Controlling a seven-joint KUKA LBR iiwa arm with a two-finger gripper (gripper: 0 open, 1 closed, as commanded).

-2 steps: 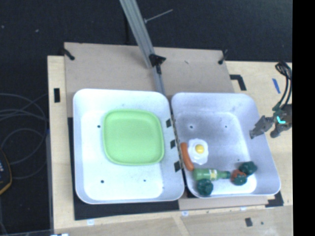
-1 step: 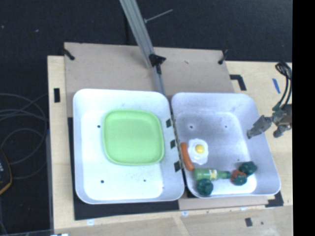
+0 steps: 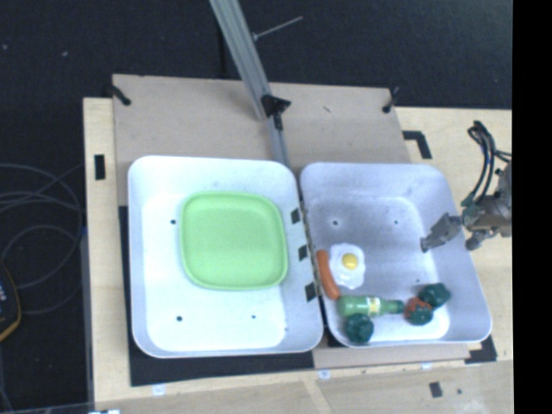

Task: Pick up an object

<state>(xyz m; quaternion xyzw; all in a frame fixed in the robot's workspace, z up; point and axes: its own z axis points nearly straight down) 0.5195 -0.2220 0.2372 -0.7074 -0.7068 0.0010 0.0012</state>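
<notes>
Green plate (image 3: 233, 240) was seen in left white bin (image 3: 151, 257), well left of gripper (image 3: 454, 235). Right white bin (image 3: 379, 188) was found under and just left of gripper. Grey pole (image 3: 241, 41) was noted up-left, beyond bins. Cables (image 3: 34, 205) were noted far left.

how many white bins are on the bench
2: the left bin holds a green plate; the right bin, touching it, holds small toys along its near edge.

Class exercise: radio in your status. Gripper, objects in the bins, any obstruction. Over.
Gripper over right bin's right rim, open, nothing between fingers. Toys bunched at near edge: fried egg, green bottle. Green plate in left bin. No obstruction.
</notes>
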